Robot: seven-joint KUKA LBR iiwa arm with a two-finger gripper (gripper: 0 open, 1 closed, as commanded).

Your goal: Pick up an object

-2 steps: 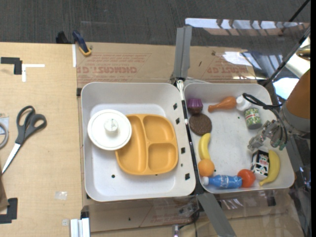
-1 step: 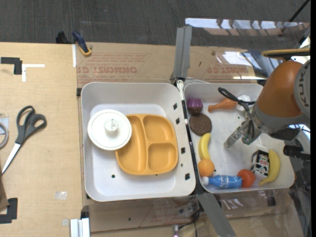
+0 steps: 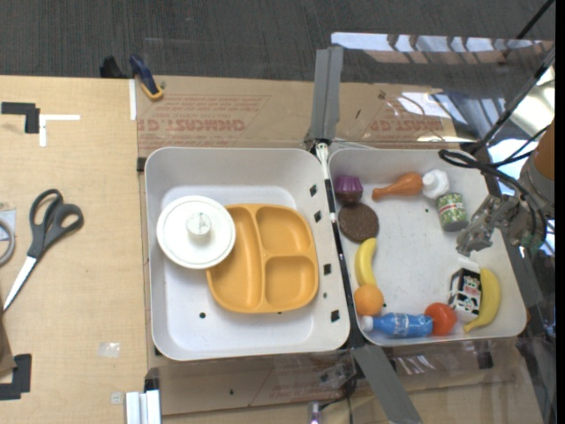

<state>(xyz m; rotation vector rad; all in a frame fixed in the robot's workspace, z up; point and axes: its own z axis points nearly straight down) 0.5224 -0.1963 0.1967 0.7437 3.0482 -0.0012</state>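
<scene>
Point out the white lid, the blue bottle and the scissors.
white lid point(image 3: 196, 230): camera view, on its rim beside the knob.
blue bottle point(image 3: 402, 326): camera view, on its body.
scissors point(image 3: 51, 217): camera view, on the black handles.

A robot arm enters from the right edge of the view, with an orange band showing just above its wrist. Its two-finger gripper point(image 3: 478, 238) angles down and to the left. The metal fingers point(image 3: 470, 242) sit close together, with nothing visible between them.

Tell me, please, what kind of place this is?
Probably a robotics lab bench for grasping trials: two white bins hold toy food such as a banana, a robot arm reaches in, and scissors lie on the workbench.
</scene>
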